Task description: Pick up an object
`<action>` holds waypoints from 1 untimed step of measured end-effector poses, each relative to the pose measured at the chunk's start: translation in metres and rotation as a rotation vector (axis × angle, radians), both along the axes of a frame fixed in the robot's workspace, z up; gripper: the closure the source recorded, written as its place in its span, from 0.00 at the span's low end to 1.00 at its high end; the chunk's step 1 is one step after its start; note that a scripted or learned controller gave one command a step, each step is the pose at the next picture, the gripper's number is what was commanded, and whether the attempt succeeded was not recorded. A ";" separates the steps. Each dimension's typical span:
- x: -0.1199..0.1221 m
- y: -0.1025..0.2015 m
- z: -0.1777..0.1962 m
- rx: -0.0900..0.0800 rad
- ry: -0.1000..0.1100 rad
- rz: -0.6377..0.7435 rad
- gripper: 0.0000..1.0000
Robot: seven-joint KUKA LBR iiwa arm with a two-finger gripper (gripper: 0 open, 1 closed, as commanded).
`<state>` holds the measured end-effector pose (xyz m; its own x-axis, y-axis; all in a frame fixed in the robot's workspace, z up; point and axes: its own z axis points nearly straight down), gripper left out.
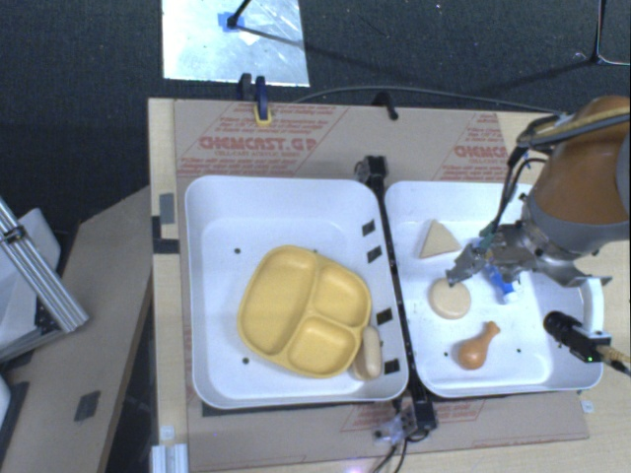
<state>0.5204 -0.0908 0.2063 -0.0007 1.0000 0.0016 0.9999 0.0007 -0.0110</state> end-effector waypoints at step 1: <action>0.003 0.000 0.006 -0.002 -0.013 0.002 0.00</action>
